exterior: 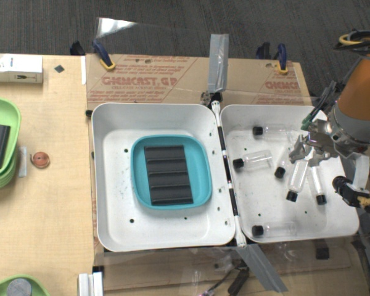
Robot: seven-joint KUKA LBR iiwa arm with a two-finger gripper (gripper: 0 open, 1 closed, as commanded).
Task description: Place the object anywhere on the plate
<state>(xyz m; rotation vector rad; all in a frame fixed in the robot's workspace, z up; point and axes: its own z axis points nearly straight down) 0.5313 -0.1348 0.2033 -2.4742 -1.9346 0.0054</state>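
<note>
A teal plate (137, 165) sits in the middle of the left white bin (111, 214) and carries a black ribbed block (168, 174). Several clear vials with black caps lie in the right white bin (333, 227): one (254, 160) near its left wall, one (269, 129) at the back, one (279, 230) at the front, and two (298, 176) (316, 184) side by side at the right. My gripper (306, 154) hangs over the upper ends of that pair. Whether it touches either vial is unclear.
A divider ridge (222, 165) runs between the two bins. A green tray (3, 143) stands at the far left of the bench, with a small round orange piece (41, 160) next to it. Cardboard (148, 79) lies behind the bins.
</note>
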